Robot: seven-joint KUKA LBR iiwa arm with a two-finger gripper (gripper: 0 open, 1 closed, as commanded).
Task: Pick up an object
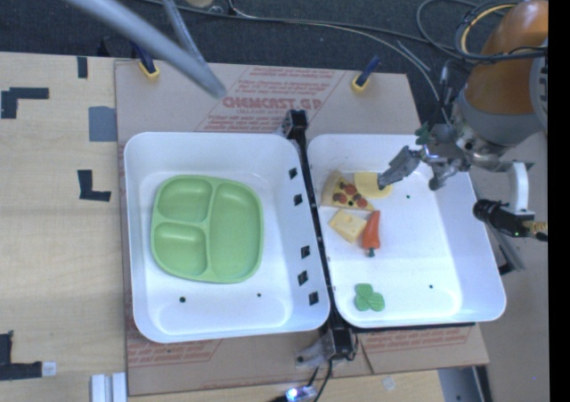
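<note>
The right bin (463, 258) holds several toy foods. A flat pizza-like slice with red dots (343, 192) lies by the divider, with a pale yellow piece (370, 184) touching it. Below them are a yellow cheese wedge (347, 225), an orange-red carrot (371, 231) and a small green leafy piece (369, 299). My gripper (414, 176) hangs over the upper part of the right bin, just right of the pale yellow piece. It is open; one fingertip (387, 179) sits close to that piece and nothing is between the fingers.
The left bin (142, 159) holds a green divided plate (207, 227). A black divider (307, 213) runs between the bins. Cables and a grey hose (134, 17) cross the back of the bench. The right half of the right bin is bare white floor.
</note>
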